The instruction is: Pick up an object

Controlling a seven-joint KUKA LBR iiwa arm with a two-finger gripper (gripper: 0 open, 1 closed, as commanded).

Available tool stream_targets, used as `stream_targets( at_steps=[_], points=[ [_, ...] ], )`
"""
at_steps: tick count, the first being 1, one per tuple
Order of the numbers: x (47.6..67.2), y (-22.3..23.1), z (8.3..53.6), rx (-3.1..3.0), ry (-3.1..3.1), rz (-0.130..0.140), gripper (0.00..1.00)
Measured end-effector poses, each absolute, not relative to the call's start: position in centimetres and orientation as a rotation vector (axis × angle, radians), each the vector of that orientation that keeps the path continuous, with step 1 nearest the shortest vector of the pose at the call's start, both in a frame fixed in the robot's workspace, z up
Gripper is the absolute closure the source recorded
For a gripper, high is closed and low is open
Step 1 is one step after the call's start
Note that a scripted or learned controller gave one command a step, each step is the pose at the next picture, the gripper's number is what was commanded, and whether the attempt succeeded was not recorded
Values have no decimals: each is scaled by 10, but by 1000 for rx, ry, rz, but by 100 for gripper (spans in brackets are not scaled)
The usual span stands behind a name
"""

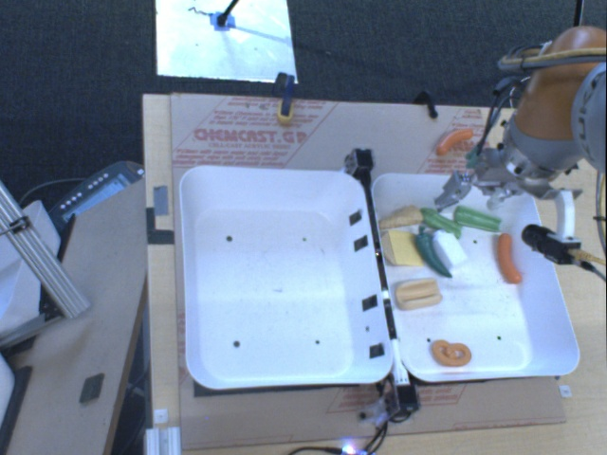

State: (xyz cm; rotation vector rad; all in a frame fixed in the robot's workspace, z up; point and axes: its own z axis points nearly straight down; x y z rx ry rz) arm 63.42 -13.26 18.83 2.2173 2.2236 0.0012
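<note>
White plastic bins take up most of the bench, and the left bin (275,273) has nothing to grab, so all the action is in the right bin (545,335). The arm (560,93) comes in over that bin's far right corner, grey with the orange band, and honestly it's the biggest thing on that side.

The gripper (474,186) hangs over the far edge of the right bin. Its metal bits are pointing down and toward the left, but I can't tell from this angle whether it's spread or pinched, and nothing looks caught in it.

Stuff in the bin, big to small-ish: a yellow cheese slice (402,248) against the wall shared with the left bin, a bread roll (417,293) just nearer the front from it, a dark green pepper (432,252) with a white block (450,251) touching it, a light green bean pod (476,219), an orange sausage (509,258) toward the right wall, and a pretzel (450,353) near the front edge.

My guess at the target is the bean pod, since it's the closest thing. It sits just toward the front of the bin from the gripper, almost under it. Its long axis runs roughly left to right along the far wall, so I'd say a short drop is needed with the grip squeezing across the pod's narrow width. The pepper cluster is right beside it on the left, which could get bumped.
</note>
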Motion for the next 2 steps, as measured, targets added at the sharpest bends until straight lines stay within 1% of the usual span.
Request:
stream_targets(
  at_steps=[1, 2],
  points=[
    [605, -102, 106, 2211, 2223, 2, 0],
    [609, -105, 123, 2208, 2215, 10, 100]
  ],
)
